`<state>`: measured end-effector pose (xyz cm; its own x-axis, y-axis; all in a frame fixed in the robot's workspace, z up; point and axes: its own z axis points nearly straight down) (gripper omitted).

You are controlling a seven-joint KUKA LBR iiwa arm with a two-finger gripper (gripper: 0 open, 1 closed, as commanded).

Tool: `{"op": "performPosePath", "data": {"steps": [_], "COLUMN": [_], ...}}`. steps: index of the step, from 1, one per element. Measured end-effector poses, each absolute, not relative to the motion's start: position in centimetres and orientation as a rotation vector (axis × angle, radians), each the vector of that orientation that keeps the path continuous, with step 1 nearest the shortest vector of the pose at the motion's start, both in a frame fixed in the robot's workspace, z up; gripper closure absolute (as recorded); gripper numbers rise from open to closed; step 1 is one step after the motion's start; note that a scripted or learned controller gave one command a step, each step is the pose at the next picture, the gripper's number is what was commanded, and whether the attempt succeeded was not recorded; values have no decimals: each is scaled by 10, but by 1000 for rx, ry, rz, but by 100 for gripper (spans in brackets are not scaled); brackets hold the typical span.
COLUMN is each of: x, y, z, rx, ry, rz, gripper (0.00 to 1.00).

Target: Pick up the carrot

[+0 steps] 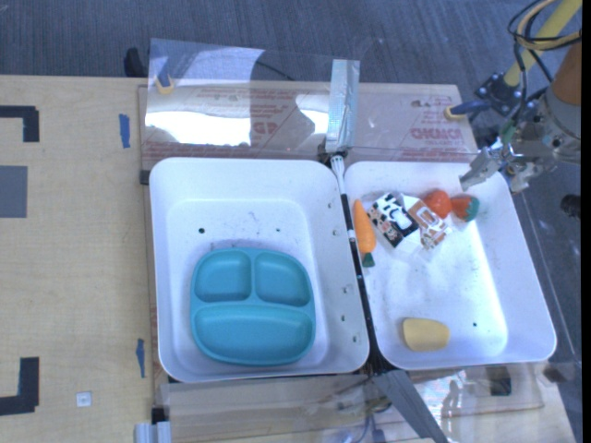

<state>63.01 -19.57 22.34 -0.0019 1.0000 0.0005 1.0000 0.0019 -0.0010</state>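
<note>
The carrot [364, 228] is a small orange piece with a green tip at its near end. It lies along the left wall of the right bin [517, 275], next to the divider between the bins. My gripper [490, 167] hangs over the far right corner of that bin, well to the right of the carrot and apart from it. Nothing is visibly held in it.
Next to the carrot in the right bin lie a black-and-white pack [392, 218], a small orange-and-white box [430, 225] and a red-orange toy with a green end [451, 205]. A yellow piece [425, 333] sits near the front. A teal divided plate [251, 305] lies in the left bin [175, 247].
</note>
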Motion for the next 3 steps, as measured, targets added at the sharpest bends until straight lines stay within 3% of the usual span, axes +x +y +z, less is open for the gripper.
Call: {"op": "performPosePath", "data": {"steps": [1,2,3], "x": [660,662,647], "y": [-185,-185,-206], "z": [119,133,219], "rx": [-2631,-2635,-2501], "ry": [-1707,-1714,-1916], "rz": [6,3,-7], "gripper": [0,100,100]}}
